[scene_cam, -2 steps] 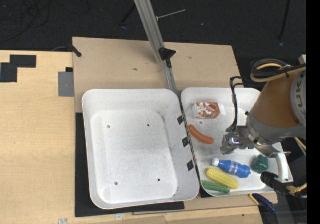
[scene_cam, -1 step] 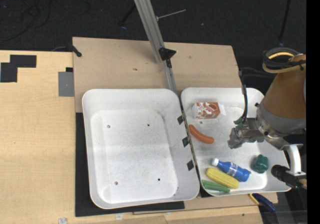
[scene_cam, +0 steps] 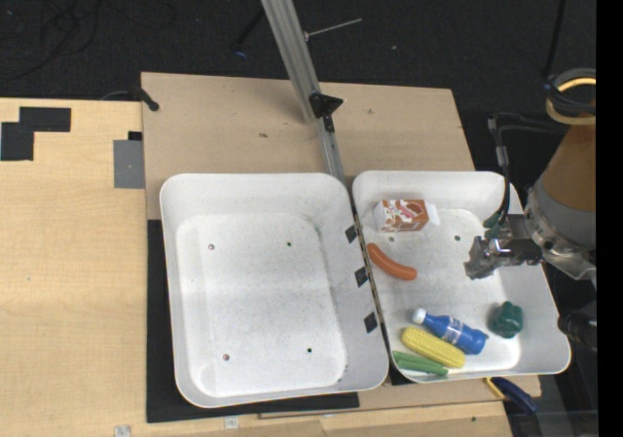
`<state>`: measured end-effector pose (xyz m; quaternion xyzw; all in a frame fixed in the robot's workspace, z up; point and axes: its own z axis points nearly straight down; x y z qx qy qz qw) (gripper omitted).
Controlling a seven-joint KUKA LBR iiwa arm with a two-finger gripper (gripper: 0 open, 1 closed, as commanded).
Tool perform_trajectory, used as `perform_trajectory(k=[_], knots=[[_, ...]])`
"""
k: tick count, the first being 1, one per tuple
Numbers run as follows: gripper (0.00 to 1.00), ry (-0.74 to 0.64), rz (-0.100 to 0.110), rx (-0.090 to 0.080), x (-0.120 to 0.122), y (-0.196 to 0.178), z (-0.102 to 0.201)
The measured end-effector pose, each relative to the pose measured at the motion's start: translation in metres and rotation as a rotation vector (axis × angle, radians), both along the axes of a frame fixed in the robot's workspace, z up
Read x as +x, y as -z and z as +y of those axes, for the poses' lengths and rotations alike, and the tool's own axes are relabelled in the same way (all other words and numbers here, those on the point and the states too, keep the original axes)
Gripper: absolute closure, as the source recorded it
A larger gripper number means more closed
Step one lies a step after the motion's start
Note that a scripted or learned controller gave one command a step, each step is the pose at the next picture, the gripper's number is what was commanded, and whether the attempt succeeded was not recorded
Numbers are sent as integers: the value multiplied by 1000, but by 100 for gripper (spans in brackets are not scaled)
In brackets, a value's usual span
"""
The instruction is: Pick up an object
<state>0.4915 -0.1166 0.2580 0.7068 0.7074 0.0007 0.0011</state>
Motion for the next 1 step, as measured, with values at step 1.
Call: perform_trajectory(k=[1], knots=[[100,-4,5,2,21,3,55]])
